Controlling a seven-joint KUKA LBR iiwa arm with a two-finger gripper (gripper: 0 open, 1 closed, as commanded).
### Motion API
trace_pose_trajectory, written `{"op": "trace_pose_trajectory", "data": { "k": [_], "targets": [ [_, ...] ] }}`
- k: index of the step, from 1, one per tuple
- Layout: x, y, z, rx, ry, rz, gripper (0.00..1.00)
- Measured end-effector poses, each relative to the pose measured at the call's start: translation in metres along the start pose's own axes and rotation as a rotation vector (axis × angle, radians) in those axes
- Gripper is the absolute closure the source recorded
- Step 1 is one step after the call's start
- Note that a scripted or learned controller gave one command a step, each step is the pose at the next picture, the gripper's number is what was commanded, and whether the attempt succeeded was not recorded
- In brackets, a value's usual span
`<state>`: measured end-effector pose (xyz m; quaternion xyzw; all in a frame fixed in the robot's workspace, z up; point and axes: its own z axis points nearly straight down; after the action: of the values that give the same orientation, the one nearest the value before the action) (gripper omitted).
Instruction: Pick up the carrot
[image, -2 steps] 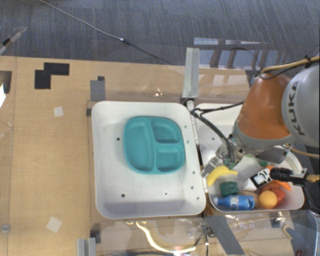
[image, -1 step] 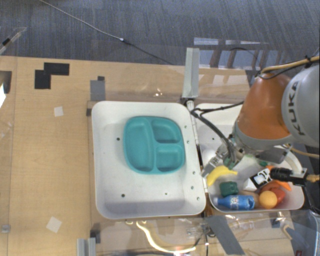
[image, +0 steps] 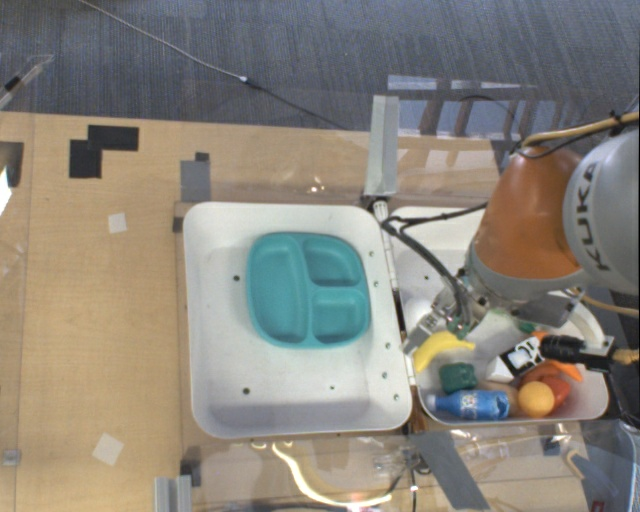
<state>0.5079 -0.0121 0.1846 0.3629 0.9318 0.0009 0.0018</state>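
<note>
The gripper (image: 452, 322), its opening impossible to judge, hovers by the banana (image: 441, 349) while the carrot (image: 566, 371) lies at three o'clock, risking a wrong grab.

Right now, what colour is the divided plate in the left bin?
Teal, seen in the camera view: the divided plate.

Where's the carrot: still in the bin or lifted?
Still in the right bin: the carrot lies among the other toys by the orange ball, partly behind the arm.
</note>
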Motion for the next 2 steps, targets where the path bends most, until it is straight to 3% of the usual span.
{"op": "trace_pose_trajectory", "data": {
  "k": [2],
  "targets": [
    [0.0,0.0,0.0,0.0,0.0,0.0,0.0]
  ]
}}
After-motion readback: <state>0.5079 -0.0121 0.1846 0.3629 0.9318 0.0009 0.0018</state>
